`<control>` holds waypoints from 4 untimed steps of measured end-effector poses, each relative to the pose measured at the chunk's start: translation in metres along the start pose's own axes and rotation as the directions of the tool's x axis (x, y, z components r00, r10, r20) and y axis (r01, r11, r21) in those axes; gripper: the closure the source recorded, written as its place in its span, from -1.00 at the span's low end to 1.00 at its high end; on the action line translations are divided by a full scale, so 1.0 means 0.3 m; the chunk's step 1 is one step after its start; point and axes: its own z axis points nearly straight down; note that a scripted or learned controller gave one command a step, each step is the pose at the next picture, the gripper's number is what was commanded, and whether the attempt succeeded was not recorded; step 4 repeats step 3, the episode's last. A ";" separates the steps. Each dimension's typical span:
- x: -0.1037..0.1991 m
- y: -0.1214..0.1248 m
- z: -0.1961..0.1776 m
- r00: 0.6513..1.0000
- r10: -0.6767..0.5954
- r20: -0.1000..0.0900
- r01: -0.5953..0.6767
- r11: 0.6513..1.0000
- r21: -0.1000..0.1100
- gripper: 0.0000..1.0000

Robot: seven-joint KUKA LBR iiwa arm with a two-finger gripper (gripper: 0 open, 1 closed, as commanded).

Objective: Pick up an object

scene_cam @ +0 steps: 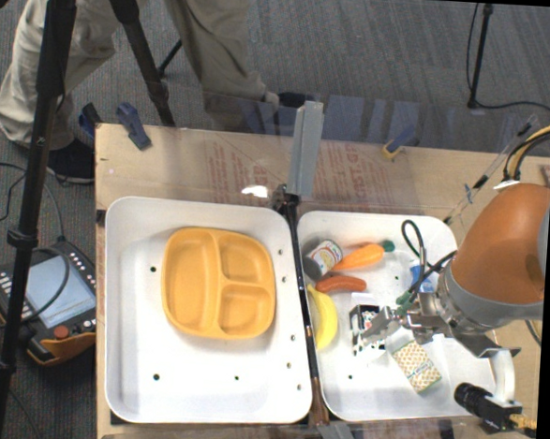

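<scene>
The right bin (375,404) holds a banana (323,319) along its left wall, a red sausage-like piece (342,284), an orange carrot (361,257) and a small can (324,256). A small patterned box (416,365) lies near the bin's front right. My gripper (372,329) reaches in from the right and hangs low over the bin floor, between the banana and the patterned box. Its fingers (367,318) stand a little apart with nothing between them. The orange band of the arm (503,244) covers the bin's right side.
The left bin (125,344) bears a yellow divided plate (220,283). A grey post (305,150) rises at the back between the bins. A black cable loop (413,239) lies at the right bin's back. A person and a tripod stand behind the bench.
</scene>
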 end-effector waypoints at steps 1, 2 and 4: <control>-0.042 0.229 0.338 1.000 -0.013 0.000 0.013 1.000 -0.002 -1.00; -0.044 0.226 0.312 1.000 -0.008 -0.003 0.008 1.000 0.002 1.00; 0.079 0.280 0.007 1.000 0.001 0.001 -0.001 1.000 -0.001 1.00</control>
